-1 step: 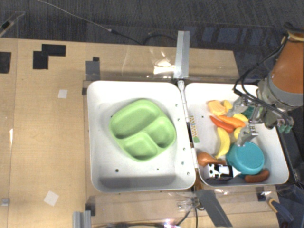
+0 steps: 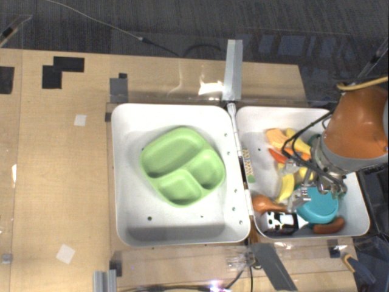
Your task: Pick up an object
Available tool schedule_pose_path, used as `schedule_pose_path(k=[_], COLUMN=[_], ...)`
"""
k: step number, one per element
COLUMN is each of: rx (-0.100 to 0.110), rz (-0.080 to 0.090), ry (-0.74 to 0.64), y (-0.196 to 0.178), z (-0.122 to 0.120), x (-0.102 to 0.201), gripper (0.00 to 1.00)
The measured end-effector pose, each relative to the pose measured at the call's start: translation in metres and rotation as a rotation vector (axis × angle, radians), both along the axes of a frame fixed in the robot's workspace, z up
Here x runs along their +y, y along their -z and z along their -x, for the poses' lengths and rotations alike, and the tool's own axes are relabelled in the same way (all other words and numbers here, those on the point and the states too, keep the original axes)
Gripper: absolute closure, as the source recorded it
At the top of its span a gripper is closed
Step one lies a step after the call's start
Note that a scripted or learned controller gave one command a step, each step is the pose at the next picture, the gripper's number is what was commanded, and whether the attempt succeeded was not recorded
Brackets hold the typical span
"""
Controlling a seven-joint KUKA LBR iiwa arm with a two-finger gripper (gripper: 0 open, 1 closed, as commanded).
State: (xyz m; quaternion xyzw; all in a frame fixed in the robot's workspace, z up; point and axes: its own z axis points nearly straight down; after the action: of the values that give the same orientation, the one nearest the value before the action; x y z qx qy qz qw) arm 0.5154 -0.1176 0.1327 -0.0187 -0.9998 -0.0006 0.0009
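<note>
The bench is carrying two white bins side by side. The left bin is lying well to the gripper's left, and a green tray with three compartments is sitting tilted in it, taking up most of its floor.

The arm is reaching in over the right bin, its orange band hanging above the wrist and dark cables trailing down its left side. The gripper is pointing down into the middle of that bin's clutter (the wrist and cables are hiding its fingers, so I cannot tell whether they are apart or closed, or whether anything is between them).

A teal cup is lying just below the gripper, close enough that it seems to be touching it, though I cannot tell for sure. A yellow banana is lying just left of the gripper, running up and down the bin. A brown piece is resting lower left of the gripper, against the banana's bottom end. A black-and-white toy is sitting below that, near the bin's front wall. A reddish-brown sausage is lying below the cup at the front wall. Up and left of the gripper, an orange piece and a red strip are lying together.
</note>
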Motion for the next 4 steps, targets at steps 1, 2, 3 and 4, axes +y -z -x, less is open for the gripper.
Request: schedule_pose_path(k=[1,2,3,4], rx=[-0.022,-0.028,-0.019,-0.019], rz=[0.004,0.006,0.001,0.001], ry=[0.109,0.069,0.192,0.150], y=[0.030,0.040,0.042,0.042], z=[0.011,0.005,-0.059,-0.014], x=[0.015,0.025,0.036,0.030], gripper=[0.00,0.00,0.00,0.00])
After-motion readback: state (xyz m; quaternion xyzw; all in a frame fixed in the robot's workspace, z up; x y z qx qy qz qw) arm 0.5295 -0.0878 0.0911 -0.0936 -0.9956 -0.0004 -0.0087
